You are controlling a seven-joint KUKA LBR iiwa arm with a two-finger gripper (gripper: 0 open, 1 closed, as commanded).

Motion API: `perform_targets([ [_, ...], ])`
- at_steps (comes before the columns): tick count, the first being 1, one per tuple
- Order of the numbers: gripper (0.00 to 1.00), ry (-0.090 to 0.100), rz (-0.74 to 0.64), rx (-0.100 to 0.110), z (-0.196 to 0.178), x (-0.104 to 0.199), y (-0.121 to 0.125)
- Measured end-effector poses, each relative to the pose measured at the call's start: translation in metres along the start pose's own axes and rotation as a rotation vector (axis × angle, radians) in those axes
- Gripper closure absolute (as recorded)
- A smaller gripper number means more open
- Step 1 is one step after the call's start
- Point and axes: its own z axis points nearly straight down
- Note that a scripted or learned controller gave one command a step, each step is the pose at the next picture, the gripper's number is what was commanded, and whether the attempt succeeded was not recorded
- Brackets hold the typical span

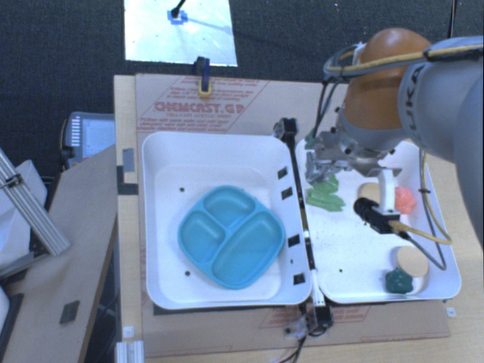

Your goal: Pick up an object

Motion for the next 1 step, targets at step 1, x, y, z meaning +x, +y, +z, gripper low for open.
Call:
perform_targets([
  [1,1.0,0.0,-0.001,-0.002,-0.0134,0.0517,-0.0166],
])
